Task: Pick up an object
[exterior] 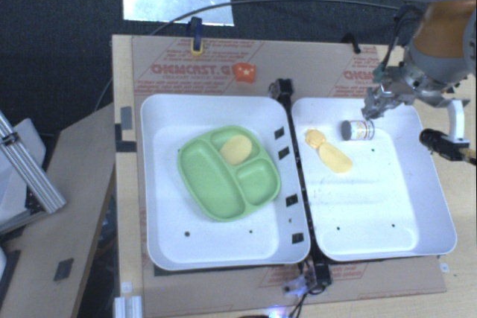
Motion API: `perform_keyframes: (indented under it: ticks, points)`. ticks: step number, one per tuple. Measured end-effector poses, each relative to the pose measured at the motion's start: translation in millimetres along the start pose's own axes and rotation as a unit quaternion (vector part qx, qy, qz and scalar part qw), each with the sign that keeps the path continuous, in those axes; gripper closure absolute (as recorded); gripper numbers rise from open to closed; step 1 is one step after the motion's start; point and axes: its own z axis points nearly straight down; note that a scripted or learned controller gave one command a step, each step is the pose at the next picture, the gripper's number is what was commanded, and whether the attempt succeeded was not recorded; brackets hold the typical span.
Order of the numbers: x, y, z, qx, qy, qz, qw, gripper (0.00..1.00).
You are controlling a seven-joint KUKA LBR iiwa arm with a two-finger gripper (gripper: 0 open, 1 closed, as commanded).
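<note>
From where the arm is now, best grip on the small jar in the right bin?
Probably across the jar's round body, coming straight down. It lies on its side, axis roughly left-right, dark cap toward the yellow piece. The claw hovers just up-right of it, so reach is short.

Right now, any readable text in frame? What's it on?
"CHEMCAST G…" in red on the brown board behind the bins; cut off after that.
Same red print repeats right and along the front edge: too blurred to read.
Small jar label: too small to read.
</note>
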Motion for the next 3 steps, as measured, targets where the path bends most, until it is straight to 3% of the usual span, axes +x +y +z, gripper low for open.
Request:
perform_keyframes:
  ticks: [3]
  points:
    - [156, 12, 2, 0.0, 0.0, 0.0, 1.0, 1.0]
